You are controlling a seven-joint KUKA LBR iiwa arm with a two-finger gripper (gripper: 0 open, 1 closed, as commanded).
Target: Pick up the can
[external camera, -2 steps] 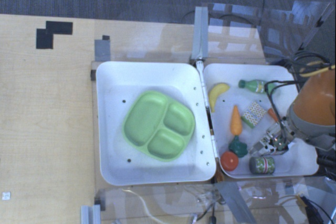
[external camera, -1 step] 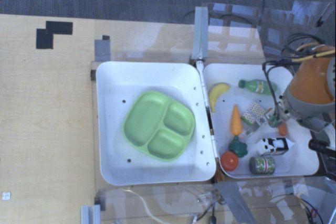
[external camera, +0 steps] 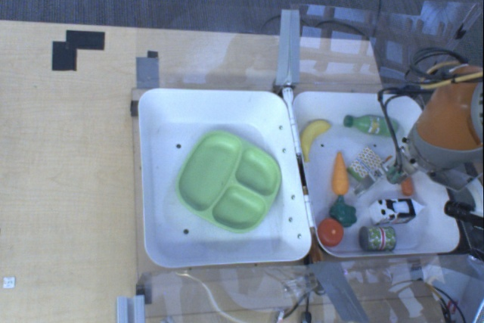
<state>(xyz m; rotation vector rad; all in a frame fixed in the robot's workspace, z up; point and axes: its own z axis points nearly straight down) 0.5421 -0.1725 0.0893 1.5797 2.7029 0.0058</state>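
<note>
The can [external camera: 377, 238], short, with a green label and grey ends, lies on its side near the front edge of the right bin [external camera: 446, 242]. My gripper [external camera: 396, 169] hangs over the middle of that bin, to the right of a small checkered packet [external camera: 365, 163]. It is well behind the can and apart from it. The arm's orange band [external camera: 451, 116] and grey wrist cover the bin's right side.
Around the can are a black-and-white cow toy [external camera: 395, 210], a red tomato [external camera: 330, 231], a dark green piece [external camera: 344, 212], a carrot [external camera: 340, 173], a banana [external camera: 313, 135] and a green bottle [external camera: 368, 124]. The left bin [external camera: 162, 238] holds a green divided plate [external camera: 229, 180].
</note>
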